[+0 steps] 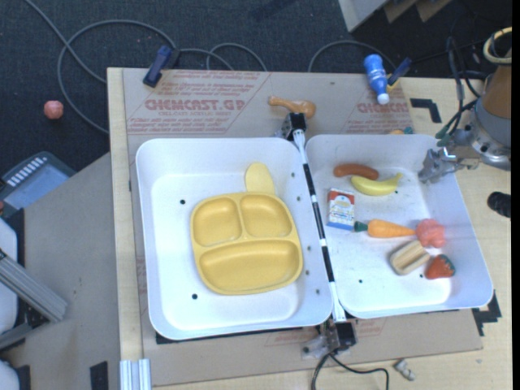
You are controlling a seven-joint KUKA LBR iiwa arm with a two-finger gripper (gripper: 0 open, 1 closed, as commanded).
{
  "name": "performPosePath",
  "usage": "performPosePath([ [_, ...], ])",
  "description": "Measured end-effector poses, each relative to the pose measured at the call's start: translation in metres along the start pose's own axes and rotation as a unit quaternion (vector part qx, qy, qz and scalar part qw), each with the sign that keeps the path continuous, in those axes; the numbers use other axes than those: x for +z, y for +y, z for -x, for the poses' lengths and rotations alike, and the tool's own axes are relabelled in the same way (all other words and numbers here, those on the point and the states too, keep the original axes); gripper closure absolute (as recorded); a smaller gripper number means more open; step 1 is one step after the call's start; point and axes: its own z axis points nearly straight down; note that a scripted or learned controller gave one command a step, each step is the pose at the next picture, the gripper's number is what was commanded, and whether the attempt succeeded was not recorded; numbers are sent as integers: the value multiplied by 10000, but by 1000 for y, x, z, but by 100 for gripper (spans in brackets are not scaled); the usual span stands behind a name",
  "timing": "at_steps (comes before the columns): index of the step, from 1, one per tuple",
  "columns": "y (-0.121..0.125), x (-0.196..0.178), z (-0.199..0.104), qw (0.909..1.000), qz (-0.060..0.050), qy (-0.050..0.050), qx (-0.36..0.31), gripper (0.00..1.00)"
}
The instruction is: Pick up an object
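The right bin holds several toy foods. A brown sausage and a yellow banana lie at its far side. A small milk carton stands near the divider, with an orange carrot beside it. Toward the front right are a pink peach, a tan bun and a red strawberry. My gripper hangs over the bin's far right corner, right of the banana and apart from every item. Nothing shows in its grasp.
The left bin carries a yellow divided plate. Behind the bins on the board lie a blue bottle, a blue clamp and a brown toy. Cables run across the dark floor beyond.
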Motion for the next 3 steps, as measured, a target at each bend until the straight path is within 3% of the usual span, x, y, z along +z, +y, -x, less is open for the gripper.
performPosePath([
  [1, 7, -25, -24, 10000, 27, -11, -3, 100],
  [2, -5, -9, -12, 10000, 2, -1, 6, 100],
  [3, -4, -35, -77, 10000, 10, 1, 3, 100],
])
